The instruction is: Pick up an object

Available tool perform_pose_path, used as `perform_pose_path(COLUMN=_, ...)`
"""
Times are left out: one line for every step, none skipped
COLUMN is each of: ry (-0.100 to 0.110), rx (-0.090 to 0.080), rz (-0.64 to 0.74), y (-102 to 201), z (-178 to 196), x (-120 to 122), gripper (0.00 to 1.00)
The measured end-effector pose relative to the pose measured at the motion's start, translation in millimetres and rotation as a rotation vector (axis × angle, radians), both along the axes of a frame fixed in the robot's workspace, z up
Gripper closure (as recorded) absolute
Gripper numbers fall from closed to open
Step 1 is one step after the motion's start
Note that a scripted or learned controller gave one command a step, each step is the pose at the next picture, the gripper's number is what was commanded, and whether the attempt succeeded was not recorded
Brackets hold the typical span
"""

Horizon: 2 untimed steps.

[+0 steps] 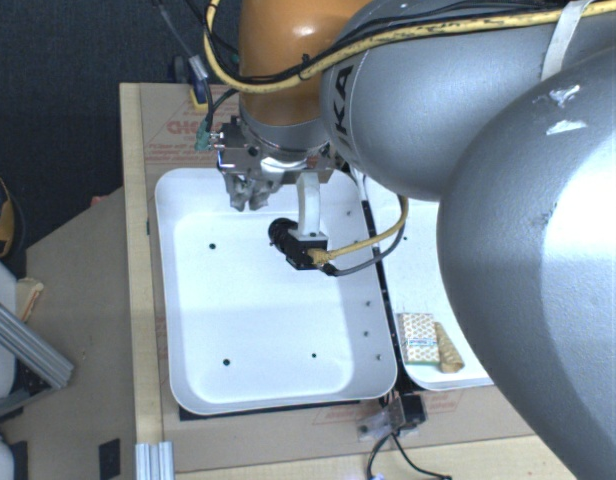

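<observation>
Looking down at a slant, caught the gripper (250, 204) hanging over the far end of the left bin (184, 363), low above the white floor and close to the far rim. Could not tell how far the jaws stood open, nor whether anything sat between them: too small and too shadowed under the wrist. Found the orange band (288, 28) straight above it, bulging into the top of the view, with the grey arm (508, 168) sweeping in from the right and covering most of the right bin (435, 379).

Spotted the likeliest objects over there, not under the gripper: a small patterned packet (419, 335) lying flat in the near corner of the right bin, and a tan piece (449, 350) touching its right side. Placed both well apart from the gripper, across the divide between the bins.

Noted a white bar (309, 204) hanging just right of the gripper, ending at a black part (286, 237) low over the left bin's floor. Could not tell whether that black part touched the floor. Followed a yellow cable (385, 240) looping from it toward the arm.

Saw a few small dark dots (226, 361) on the left bin's floor. Saw a brown board (143, 298) under both bins, and a black plug (410, 408) at its near edge.
</observation>
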State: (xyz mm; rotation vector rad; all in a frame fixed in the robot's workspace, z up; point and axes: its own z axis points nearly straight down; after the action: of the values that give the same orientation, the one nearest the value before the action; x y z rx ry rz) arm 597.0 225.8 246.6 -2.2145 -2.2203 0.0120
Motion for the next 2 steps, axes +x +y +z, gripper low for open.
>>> perform_pose_path(ry=-0.017, rx=0.006, rz=0.000, y=-1, z=100, x=-49, gripper=1.00)
perform_pose_path(ry=0.000, rx=-0.001, rz=-0.004, y=-2, z=39, x=-83, gripper=1.00)
